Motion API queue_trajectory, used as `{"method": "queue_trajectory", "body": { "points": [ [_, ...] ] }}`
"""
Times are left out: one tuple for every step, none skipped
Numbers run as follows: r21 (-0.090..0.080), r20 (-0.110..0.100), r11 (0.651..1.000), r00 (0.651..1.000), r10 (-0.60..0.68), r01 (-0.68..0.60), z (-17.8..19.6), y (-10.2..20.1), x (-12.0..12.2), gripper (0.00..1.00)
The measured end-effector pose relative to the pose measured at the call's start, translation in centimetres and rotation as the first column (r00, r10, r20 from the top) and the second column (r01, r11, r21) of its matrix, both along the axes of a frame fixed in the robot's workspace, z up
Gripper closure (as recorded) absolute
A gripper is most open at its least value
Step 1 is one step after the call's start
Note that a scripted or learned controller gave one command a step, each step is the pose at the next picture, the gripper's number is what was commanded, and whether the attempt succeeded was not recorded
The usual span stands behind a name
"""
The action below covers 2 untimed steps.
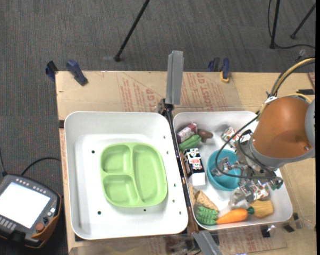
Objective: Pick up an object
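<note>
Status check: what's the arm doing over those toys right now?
Gripper low in right bin, beside blue bowl. Nothing seen held. Carrot, corn crowd close.

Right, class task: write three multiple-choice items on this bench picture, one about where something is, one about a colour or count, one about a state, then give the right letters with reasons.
1. Where does the green divided plate lie?
A. in the left bin
B. in the right bin
C. on the floor

2. What colour is the bowl in the right bin?
A. red
B. blue
C. yellow

3. How does the carrot lie?
A. standing upright in the bowl
B. on the green plate
C. flat on the bin floor near the front wall

Answers:
1 A, the plate sits alone in the left bin.
2 B, the bowl beside the gripper is blue.
3 C, the carrot lies on its side by the right bin's front wall, next to a green pea pod.
</note>
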State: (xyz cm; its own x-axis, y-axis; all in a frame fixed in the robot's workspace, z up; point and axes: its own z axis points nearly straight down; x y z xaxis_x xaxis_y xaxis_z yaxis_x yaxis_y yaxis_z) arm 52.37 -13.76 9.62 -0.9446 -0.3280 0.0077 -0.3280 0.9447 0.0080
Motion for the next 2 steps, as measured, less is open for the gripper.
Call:
{"method": "queue_trajectory", "body": {
  "points": [
    [-0.002,0.007,1.0,1.0,0.003,-0.003,-1.0,2.2,0.3,0.0],
    [-0.022,0.011,1.0,1.0,-0.001,0.001,-0.7,3.8,1.6,0.0]
  ]
}}
